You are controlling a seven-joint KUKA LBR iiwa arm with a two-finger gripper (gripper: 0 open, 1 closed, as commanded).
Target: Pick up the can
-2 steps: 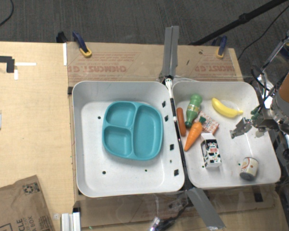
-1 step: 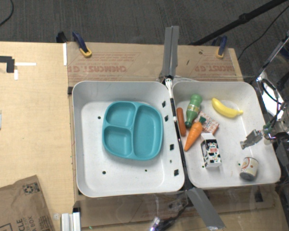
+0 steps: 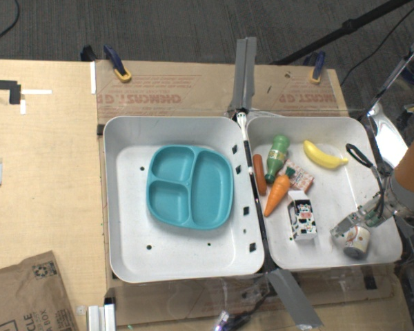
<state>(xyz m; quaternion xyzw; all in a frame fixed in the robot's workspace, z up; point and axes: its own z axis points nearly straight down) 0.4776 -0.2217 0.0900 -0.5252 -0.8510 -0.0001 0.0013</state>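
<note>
Surface: two shallow white bins are carried side by side on cardboard sheeting held by clamps, with a dark floor seen beyond.
Can (image 3: 357, 241): it is seen lying tipped in the lower right corner of the right bin (image 3: 331, 257), pale and cylindrical, near the bin's front wall.
Pincer (image 3: 350, 224): it is placed right at the can's upper left edge, with one finger (image 3: 345, 225) laid across the can's top; whether the fingers are apart or together cannot be told, and the can is not seen between them.
Arm (image 3: 408, 178): it is brought in from the right edge, over the right bin's wall.
Carton (image 3: 302, 216): a small white box with black markings is found left of the can, apart from it.
Carrot (image 3: 277, 194): it is laid aslant, just up and left of the carton.
Red packet (image 3: 302, 178): it is found beside the carrot's top.
Green bottle (image 3: 277, 155): it is set above the carrot.
Sausage (image 3: 259, 174): a reddish piece is laid along the bin's left wall.
Banana (image 3: 323, 156): it is seen toward the back, well apart from the can.
Teal plate (image 3: 190, 186): a three-part dish is held in the left bin (image 3: 124, 205).
</note>
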